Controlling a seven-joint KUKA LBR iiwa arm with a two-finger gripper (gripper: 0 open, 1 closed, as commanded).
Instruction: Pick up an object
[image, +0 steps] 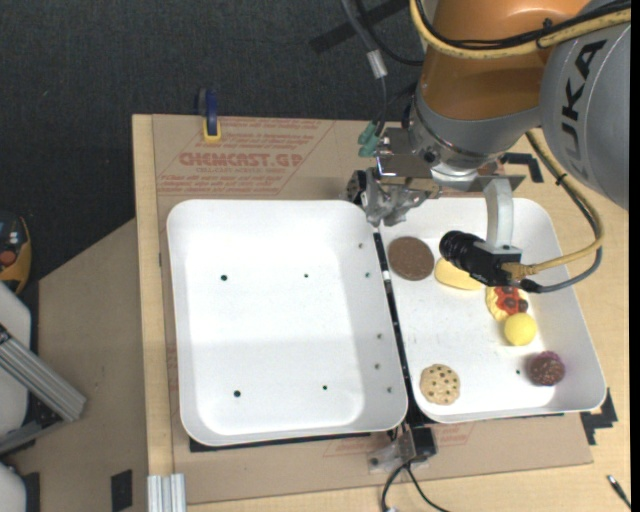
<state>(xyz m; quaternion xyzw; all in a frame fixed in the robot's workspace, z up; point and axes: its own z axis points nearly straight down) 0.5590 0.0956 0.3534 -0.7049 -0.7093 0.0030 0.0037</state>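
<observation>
The right bin (470, 345) holds several small objects. A brown round disc (410, 258) lies near its upper left, with a yellow piece (458, 276) beside it. Further right are a red and yellow item (507, 300), a yellow ball (519, 329) and a dark purple berry-like ball (546, 369). A chocolate-chip cookie (439, 383) rests near the front edge. My gripper (385, 203) hangs over the bin's far left corner, just above the brown disc and apart from it. I see nothing held in it.
The left bin (280, 320) sits against the right one, sharing a central rim. A black unit on a cable (478, 257) hangs from the arm over the yellow piece. The large arm body covers the far right of the bench.
</observation>
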